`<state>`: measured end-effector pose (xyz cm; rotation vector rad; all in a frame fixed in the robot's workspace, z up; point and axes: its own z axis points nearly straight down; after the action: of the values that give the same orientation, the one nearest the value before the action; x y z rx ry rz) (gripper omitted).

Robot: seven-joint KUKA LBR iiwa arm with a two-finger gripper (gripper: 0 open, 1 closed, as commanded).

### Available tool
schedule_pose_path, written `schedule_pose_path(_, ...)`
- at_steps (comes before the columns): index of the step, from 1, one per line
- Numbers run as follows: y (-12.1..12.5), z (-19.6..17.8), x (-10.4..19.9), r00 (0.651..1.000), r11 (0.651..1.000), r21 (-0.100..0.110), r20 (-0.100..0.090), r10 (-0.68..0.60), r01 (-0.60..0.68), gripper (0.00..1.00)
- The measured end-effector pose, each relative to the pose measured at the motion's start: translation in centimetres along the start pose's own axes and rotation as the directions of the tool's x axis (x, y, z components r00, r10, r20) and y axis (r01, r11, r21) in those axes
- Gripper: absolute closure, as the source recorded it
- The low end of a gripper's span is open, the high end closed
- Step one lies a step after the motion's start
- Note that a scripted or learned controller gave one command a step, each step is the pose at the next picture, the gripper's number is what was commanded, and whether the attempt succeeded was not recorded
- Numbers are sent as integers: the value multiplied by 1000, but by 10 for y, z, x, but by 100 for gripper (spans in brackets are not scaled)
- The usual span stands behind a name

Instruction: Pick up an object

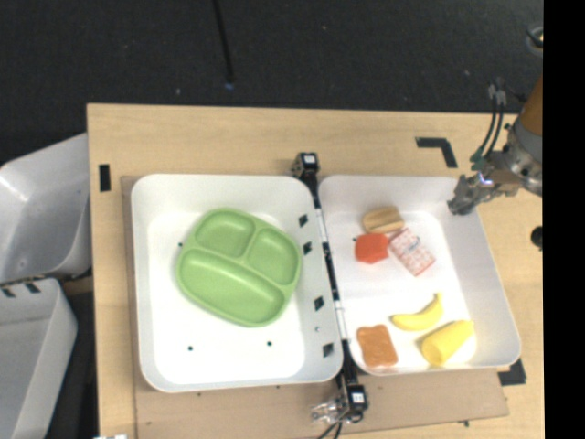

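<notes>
The right bin (480, 273) holds several small food items: a tan bun (382, 219), a red piece (371, 248), a pink-and-white packet (412, 251), a yellow banana (418, 315), a yellow block (446, 341) and an orange slab (377, 346). My gripper (468, 193) hovers at the bin's far right corner, up and to the right of the bun, with nothing seen in it. The arm comes in from the right edge.
The left bin (155, 337) carries a green divided plate (239, 265). A black divider with clips (322, 273) runs between the bins. Bare wooden bench (228, 140) surrounds them, with black corner marks (437, 149).
</notes>
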<state>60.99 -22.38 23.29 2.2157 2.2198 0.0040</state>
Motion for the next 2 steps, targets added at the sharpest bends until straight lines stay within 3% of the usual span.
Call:
schedule_pose_path(1,1,-11,-1,1000,1000,2,-1,-2,2,100)
schedule_pose_path(2,-9,-15,54,1000,1000,5,-2,-3,3,100)
